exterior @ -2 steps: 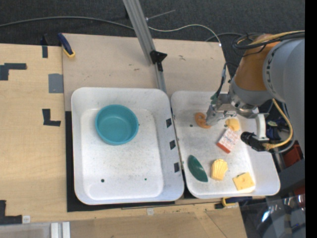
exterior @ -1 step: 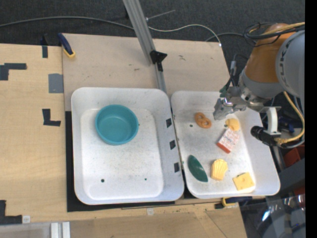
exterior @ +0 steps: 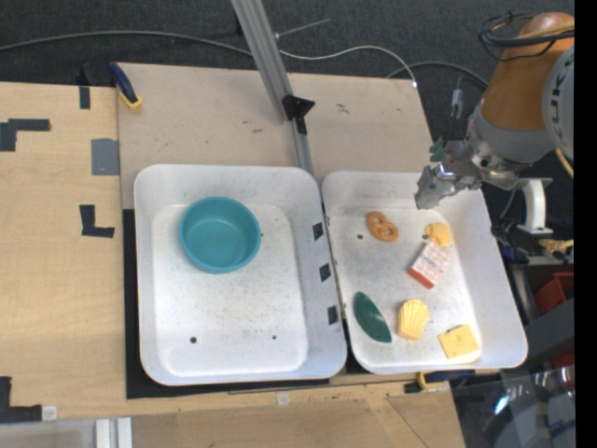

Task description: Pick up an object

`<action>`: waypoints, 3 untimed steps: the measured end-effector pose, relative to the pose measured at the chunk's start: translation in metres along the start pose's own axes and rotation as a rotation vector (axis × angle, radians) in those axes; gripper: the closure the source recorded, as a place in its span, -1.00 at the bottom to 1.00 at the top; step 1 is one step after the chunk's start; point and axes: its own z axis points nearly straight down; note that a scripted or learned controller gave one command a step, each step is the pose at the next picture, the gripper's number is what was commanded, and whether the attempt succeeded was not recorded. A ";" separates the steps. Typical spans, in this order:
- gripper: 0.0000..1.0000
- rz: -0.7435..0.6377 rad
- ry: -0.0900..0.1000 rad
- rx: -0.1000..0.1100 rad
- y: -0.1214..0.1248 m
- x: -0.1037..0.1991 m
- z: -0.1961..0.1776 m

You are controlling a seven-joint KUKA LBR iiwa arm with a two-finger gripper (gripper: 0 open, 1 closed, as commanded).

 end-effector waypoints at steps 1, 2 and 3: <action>1.00 -0.003 0.003 0.008 -0.009 0.047 0.010; 1.00 -0.004 0.003 0.008 -0.012 0.094 0.017; 1.00 -0.005 0.003 0.008 -0.029 0.152 0.019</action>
